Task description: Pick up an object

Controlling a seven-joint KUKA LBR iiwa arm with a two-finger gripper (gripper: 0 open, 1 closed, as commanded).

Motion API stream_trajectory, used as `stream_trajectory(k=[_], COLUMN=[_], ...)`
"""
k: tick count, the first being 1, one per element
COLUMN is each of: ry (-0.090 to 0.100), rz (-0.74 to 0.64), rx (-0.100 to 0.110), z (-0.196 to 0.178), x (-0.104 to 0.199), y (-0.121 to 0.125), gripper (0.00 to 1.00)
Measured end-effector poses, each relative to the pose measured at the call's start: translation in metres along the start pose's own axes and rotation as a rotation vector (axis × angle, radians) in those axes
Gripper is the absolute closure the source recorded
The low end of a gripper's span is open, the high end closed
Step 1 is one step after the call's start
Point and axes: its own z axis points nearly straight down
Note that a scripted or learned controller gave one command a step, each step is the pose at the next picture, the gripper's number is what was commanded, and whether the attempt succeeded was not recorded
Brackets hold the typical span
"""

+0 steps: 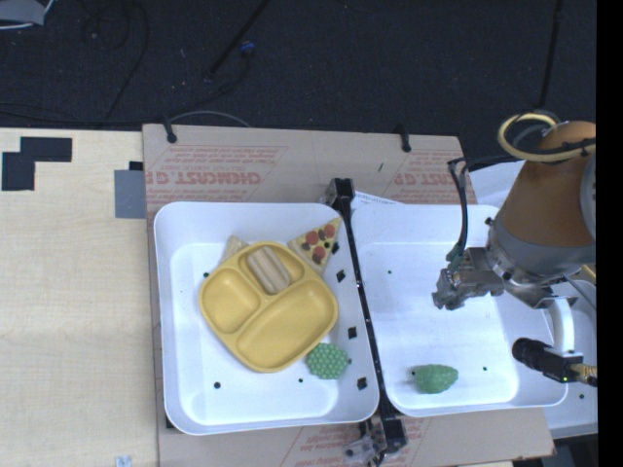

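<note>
Green lump [433,378] lies below my gripper [450,295], near the right bin's [409,246] front rim. Open floor surrounds me. Whether I'm open or closed, I cannot tell.

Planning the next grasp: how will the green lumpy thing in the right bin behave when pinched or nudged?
The green lumpy thing looks like a small toy food, so probably light. Its rounded, bumpy shape may slip out of a pincer closing off-centre. It lies low and wide on the right bin floor, so a nudge would likelier slide it than roll it.

A light wooden bench [68,300] bears a cardboard sheet [292,168] under two white bins [180,397]
</note>
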Motion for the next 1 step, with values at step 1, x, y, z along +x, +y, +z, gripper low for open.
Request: stream_trajectory(k=[1], ry=[0.0], rz=[-0.002], rx=[0.0], z=[0.0076], x=[0.0538], y=[0.0019], gripper=[1.0])
